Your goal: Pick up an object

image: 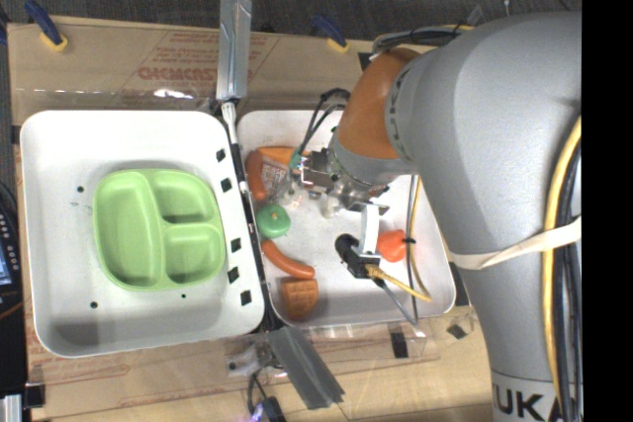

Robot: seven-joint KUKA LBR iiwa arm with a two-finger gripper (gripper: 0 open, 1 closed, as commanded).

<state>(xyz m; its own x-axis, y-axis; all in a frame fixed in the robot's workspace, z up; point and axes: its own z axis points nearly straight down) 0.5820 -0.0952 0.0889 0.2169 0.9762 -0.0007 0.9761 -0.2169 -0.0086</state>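
Nearby, green tray point(158, 229), orange sausage point(287, 262)

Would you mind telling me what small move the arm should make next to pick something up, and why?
Probably a short descent onto one item. The gripper sits low over the right bin, near the carrot and green disc, with nothing seen between its fingers. The left bin holds the green tray, so the toys near the wrist look likeliest.
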